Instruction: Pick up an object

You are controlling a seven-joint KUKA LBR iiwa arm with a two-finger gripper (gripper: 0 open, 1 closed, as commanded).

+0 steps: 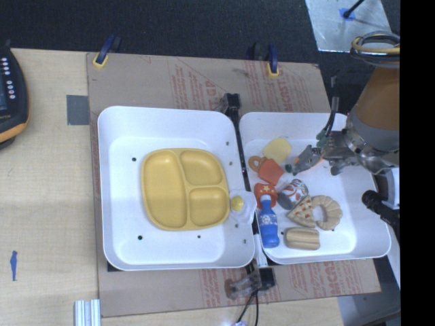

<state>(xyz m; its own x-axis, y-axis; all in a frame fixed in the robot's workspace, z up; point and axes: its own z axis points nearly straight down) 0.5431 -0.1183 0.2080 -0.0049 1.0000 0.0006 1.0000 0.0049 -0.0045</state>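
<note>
At the far left edge, around nine o'clock, a black and orange handheld pendant [9, 94] lies on the pale wooden bench [44, 216]. A sheet of brown cardboard [170, 80] lies under both bins, pinned at its twelve o'clock edge by two blue and yellow clamps [103, 51].

The left shallow white plastic bin [109, 182] holds a yellow three-compartment plastic tray [185, 187] lying flat near its centre. Just beside the tray at its three o'clock side sits a small yellow ball [237, 204], close to the bin's right wall.

The right shallow white plastic bin [367, 243] carries a cluster of toys. At its twelve o'clock part lies a pale yellow rounded lump [277, 148]. Below it, toward nine o'clock, an orange-red toy piece [269, 170] rests near an orange ring-shaped handle [255, 162]. Toward six o'clock a blue plastic bottle with a white label [268, 226] lies beside a tan bread-roll-shaped toy [301, 238]. A red and white small toy [293, 190] sits at the middle, touching a tan pizza-slice toy [304, 214] and a tan pretzel-like ring [329, 211].

The grey metal two-finger gripper [307, 159] reaches in from three o'clock, hanging over the bin's upper middle, just beside the yellow lump. Its jaws look slightly parted with nothing between them, though the slant makes the gap hard to judge.
</note>
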